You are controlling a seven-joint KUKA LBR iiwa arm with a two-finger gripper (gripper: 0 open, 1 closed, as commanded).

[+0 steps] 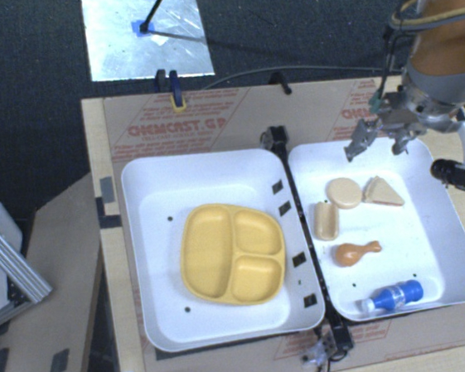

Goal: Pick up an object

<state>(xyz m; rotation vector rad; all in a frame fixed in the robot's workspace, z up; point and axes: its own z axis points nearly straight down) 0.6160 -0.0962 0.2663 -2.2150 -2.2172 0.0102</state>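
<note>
In the right bin (451, 235) lie a round tan disc (343, 192), a pale wedge (383, 193), a beige cylinder (326, 220), an orange drumstick-shaped toy (356, 252) and a blue bottle (393, 297) near the front wall. My gripper (378, 142) hangs above the bin's back edge, its two dark fingers spread apart and nothing between them. It stands behind and above the disc and the wedge, clear of all the objects.
The left bin (150, 232) holds a yellow divided plate (231, 254). A black divider with clips (294, 216) runs between the bins. A black fitting (456, 172) juts over the right bin's right wall. A metal frame (3, 257) stands at far left.
</note>
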